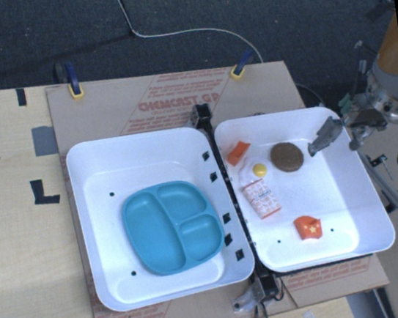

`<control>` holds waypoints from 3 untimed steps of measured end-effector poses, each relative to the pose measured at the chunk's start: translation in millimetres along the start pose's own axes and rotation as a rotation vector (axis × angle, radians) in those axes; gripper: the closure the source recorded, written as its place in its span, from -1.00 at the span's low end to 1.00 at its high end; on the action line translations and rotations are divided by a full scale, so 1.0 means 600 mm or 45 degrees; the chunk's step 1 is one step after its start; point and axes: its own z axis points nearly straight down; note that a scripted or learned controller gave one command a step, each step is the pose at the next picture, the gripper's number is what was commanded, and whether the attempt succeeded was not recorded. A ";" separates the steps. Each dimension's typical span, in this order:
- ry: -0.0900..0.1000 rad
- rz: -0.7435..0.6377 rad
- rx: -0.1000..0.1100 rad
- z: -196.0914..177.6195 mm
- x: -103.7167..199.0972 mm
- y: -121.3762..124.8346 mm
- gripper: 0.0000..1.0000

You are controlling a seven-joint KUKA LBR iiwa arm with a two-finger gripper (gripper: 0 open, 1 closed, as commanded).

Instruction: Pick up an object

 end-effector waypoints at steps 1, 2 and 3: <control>-0.003 -0.004 -0.013 -0.009 0.001 0.003 -1.00; -0.002 -0.004 -0.006 0.095 0.003 -0.007 -1.00; -0.002 -0.002 -0.006 0.176 -0.009 -0.016 -1.00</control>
